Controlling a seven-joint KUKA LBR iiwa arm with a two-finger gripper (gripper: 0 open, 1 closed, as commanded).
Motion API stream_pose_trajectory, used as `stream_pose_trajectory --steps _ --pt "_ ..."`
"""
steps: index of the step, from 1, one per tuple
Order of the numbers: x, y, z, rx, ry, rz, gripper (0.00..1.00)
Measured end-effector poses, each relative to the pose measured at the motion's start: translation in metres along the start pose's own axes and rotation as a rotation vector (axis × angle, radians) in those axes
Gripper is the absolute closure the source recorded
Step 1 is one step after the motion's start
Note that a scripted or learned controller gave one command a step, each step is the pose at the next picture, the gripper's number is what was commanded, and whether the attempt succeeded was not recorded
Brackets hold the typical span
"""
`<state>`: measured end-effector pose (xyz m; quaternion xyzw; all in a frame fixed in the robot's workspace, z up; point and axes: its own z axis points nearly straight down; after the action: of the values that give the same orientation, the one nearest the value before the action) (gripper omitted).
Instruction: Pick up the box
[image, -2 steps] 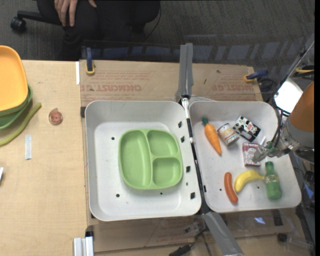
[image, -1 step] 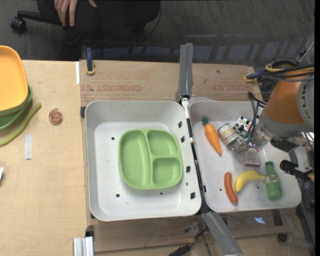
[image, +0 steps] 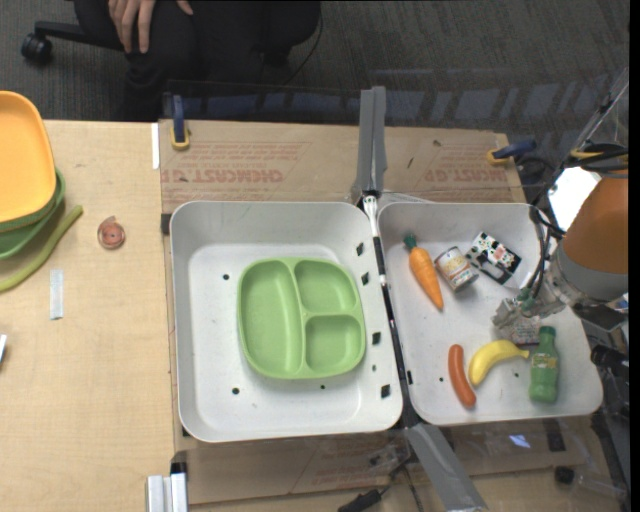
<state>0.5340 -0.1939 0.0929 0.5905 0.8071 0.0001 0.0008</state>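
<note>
You are seeing gripper (image: 520, 318) hovering just above banana (image: 494, 358), apart from box (image: 495, 256); jaw state reading unclear.

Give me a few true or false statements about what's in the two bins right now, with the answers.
1. The green tray lies in the left bin. True.
2. The carrot is in the left bin. False: it is in the right bin.
3. The banana lies beside the green bottle. True.
4. The gripper rests on the box. False: it sits apart from it, by the banana.
</note>
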Motion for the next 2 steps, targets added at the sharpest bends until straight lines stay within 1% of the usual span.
stream_pose_trajectory --steps 1,2 --pt "-0.016 0.011 -0.009 0.002 0.012 0.008 1.0" --pt "0.018 0.061 -0.095 0.001 0.0 -0.065 1.0"
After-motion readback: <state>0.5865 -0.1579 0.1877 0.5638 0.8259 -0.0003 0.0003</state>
